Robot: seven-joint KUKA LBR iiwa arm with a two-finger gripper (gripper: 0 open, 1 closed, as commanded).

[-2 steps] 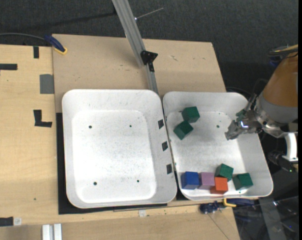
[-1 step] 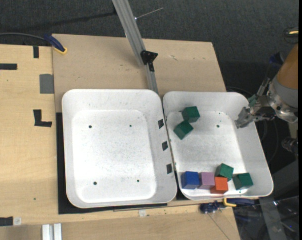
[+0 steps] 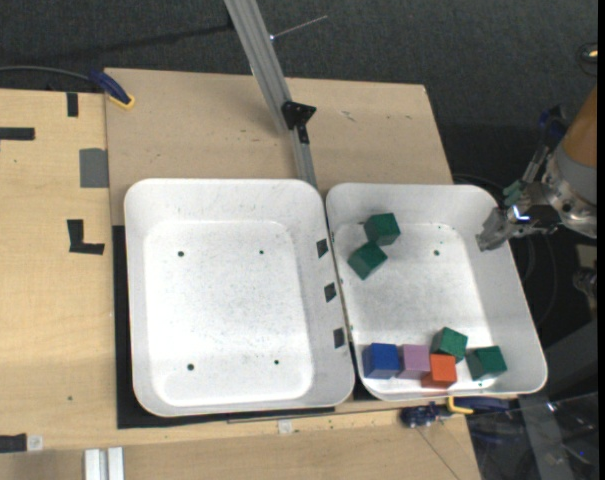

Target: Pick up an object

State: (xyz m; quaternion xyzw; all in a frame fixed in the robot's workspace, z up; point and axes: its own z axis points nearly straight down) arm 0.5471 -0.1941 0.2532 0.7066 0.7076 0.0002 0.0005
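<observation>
In the camera view, the end effector [image 3: 504, 226] stood at the right rim of the right bin [image 3: 502, 298], near its far corner, and nothing was between its fingers. Whether it was released or clenched, I cannot tell, because it was small and blurred there.

The things to pick all lay inside the right bin. Two green cubes [image 3: 374, 243] sat close together near its far left part, well apart from the end effector. At its near edge was a cluster: a blue cube [image 3: 382, 359], a pink cube [image 3: 416, 358], an orange cube [image 3: 442, 369] and two more green cubes [image 3: 469, 353], some of them touching. The left bin [image 3: 142, 268] stood just beside it on the surface [image 3: 42, 298].

I judged the step as the approach, with no thing yet chosen. The next move called for travelling over one cube and descending; the two far ones seemed easier, being less crowded.

The arm was cut off at the frame's right side.
</observation>
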